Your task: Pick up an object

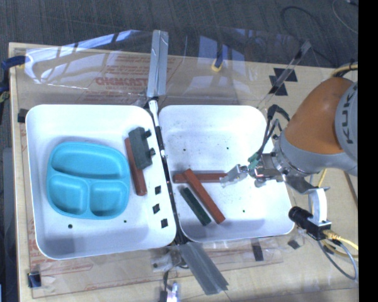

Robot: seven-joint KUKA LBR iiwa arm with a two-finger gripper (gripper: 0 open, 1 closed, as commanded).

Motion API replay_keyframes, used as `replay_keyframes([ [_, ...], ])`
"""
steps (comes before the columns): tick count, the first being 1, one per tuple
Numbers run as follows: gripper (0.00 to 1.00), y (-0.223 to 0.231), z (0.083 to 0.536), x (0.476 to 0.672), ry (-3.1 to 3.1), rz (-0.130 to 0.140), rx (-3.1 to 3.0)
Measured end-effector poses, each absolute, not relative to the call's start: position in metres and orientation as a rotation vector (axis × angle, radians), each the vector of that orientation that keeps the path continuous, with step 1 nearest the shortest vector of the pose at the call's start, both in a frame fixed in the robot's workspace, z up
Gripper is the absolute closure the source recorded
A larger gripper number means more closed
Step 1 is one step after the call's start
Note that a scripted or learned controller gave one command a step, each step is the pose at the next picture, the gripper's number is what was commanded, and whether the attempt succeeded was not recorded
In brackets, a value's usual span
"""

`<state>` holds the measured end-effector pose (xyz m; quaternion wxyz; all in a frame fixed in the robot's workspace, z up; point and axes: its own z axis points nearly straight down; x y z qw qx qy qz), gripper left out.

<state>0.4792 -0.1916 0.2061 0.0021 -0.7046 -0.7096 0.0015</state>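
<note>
Two white bins sit side by side on the bench — the left bin (44, 231) and the right bin (239, 118). The left one holds three things: one blue divided tray (88, 180), one reddish-brown stick (135, 167) along its right side, and one dark green block (141, 148) lying against that stick. The right bin holds three bars, clustered left of centre: a reddish-brown bar (205, 196) running diagonally, a second brown bar (201, 177) lying crosswise beneath it, and a dark green bar (194, 206) just beside the diagonal one on the near side. The gripper (234, 174) reaches in from the right, low over the right bin, its tip close to the crosswise bar's right end — whether the jaws are parted or closed cannot be told.
</note>
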Motion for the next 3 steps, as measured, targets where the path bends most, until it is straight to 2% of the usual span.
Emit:
replay_keyframes([
  [1, 0.00, -0.128, 0.091, 0.501, -2.432, 0.007, -1.994],
  [2, 1.00, -0.126, 0.099, 0.502, -2.437, 0.006, -1.982],
  [3, 1.00, -0.075, 0.265, 0.542, -2.364, 0.004, -2.067],
])
